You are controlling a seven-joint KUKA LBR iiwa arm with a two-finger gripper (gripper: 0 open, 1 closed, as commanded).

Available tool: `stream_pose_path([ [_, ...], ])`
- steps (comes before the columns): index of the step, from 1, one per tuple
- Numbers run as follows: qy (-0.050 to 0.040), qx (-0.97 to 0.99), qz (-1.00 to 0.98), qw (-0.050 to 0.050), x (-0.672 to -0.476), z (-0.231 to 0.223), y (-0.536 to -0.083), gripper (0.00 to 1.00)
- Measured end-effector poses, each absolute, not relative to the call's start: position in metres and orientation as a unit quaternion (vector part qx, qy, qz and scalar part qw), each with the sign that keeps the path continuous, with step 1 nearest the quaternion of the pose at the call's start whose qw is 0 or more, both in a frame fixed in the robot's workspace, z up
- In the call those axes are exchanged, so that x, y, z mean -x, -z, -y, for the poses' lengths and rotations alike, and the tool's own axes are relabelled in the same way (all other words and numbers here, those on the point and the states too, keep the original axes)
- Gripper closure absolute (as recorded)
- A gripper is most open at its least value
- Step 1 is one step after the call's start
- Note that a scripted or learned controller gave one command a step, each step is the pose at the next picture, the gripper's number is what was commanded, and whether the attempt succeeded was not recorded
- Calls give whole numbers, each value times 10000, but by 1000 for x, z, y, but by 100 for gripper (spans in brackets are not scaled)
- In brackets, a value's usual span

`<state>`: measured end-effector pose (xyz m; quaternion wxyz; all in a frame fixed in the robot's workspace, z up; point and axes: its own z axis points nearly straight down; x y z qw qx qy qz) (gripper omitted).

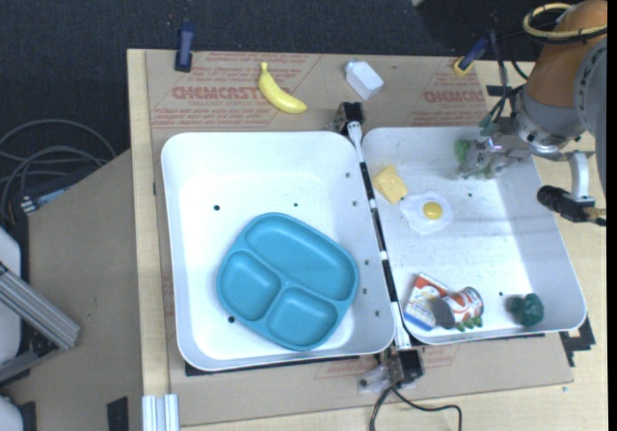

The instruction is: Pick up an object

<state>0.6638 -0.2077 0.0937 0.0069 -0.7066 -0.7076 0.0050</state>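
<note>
White plastic walls bound the right bin (554, 255), and the jaws (479, 159) hang low over its far end, close to the far wall with little room behind them and open white floor on the near side. Whether the jaws are released or clenched cannot be told; something small and green shows at their tip, too blurred to name. The grey arm with its orange band (562, 72) comes in from the right, over the bin's right rim.

Just left of the jaws and a little nearer the camera lies a yellow wedge-shaped block (389, 184), close against the divider between the bins. Nearer still sits a flat fried-egg toy, white with a yellow yolk (427, 211), with bare floor all around it. Well apart from the jaws, by the near wall, lie a crumpled red-and-white packet (441, 304) and, in the near right corner, a small dark green rounded object (526, 308).

The left bin (193, 178) holds a blue three-compartment plastic tray (286, 280). Beyond the bins, on the cardboard-covered counter (222, 92), rest a yellow banana (279, 92) and a small white block (363, 80).
</note>
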Motion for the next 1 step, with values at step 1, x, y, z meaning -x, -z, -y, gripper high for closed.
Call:
stream_pose_path([
  [1,7,7064,7078,-5,-626,152,-197,100],
])
